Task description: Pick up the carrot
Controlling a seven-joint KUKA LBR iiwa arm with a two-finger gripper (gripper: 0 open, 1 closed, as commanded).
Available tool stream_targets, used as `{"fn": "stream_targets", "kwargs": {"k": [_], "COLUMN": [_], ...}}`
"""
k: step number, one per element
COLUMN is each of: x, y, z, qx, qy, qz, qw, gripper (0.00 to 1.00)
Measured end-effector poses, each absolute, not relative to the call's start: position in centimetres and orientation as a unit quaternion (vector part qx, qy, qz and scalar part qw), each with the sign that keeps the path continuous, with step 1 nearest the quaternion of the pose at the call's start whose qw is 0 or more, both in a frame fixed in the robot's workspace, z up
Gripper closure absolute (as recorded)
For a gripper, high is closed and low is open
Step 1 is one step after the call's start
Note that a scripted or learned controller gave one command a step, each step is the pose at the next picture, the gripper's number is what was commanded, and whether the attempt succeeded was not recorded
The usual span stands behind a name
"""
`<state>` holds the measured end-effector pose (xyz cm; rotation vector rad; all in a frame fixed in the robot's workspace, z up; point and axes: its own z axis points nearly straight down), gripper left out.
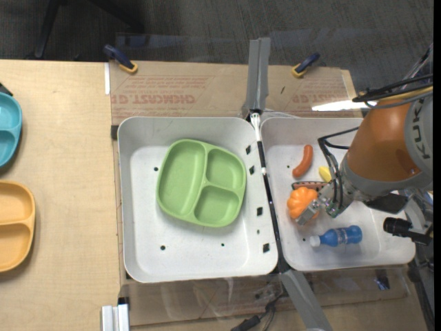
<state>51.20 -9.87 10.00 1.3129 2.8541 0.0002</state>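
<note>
The end effector sits low in the right bin, touching or just beside a round orange toy; whether it is spread or pressed together I cannot tell from this angle, and nothing is visibly pinched in it.

At the far left of the counter lie a teal plate and an orange plate. The left bin holds a green divided plate. In the right bin, the carrot lies slantwise toward the bin's far side, apart from the end effector, with a small yellow piece just beside it and a blue bottle nearer the front.

I judge the reach is still off target. To do it well, lift clear of the round toy, shift over the carrot's middle, close across its narrow width, and keep off the yellow piece
</note>
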Motion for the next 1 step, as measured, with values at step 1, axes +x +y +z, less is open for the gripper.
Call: {"fn": "stream_targets", "kwargs": {"k": [1], "x": [60.59], "y": [-4.37], "z": [19.19], "qx": [0.442], "qy": [0.897], "qz": [-0.0001], "qw": [0.001], "gripper": [1.00]}}
